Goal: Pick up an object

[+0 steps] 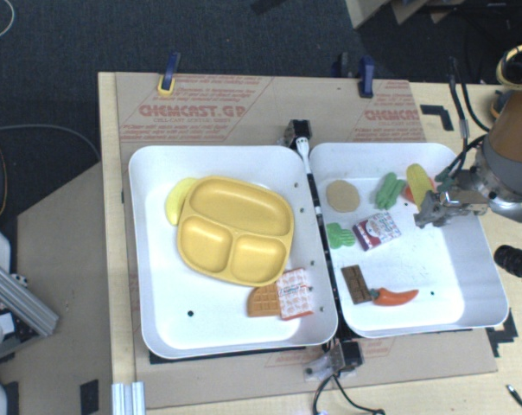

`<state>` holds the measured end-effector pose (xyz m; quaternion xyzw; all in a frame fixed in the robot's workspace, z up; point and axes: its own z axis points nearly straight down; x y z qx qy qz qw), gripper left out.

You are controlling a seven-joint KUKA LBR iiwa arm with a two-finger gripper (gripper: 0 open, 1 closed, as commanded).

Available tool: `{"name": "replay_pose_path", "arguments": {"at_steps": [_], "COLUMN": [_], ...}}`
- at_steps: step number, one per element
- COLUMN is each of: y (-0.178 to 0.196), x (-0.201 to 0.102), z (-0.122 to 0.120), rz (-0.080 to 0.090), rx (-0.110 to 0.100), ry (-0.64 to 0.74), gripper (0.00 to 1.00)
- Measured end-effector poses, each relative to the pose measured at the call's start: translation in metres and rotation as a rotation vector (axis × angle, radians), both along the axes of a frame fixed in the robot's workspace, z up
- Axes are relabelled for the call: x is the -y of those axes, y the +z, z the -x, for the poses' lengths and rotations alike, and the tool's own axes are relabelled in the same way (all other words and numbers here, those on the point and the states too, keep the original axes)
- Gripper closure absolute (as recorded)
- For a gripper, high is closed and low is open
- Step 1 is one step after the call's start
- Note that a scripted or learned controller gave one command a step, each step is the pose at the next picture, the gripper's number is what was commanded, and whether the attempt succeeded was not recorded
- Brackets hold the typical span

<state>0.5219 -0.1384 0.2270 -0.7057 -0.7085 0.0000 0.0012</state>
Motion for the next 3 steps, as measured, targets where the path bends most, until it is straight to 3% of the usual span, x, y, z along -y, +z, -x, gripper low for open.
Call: {"name": "replay_pose_path", "arguments": {"at_steps": [1, 2, 3], "y": [0.004, -0.003, 0.000], "x": [-0.062, -0.119, -0.165], "z": [0.000, 0.016, 0.013], "rz": [-0.001, 0.000, 0.000], "rx": [0.000, -0.002, 0.003], "ry": [0.002, 0.001, 0.002], "gripper": [1.00, 1.00, 1.00]}}
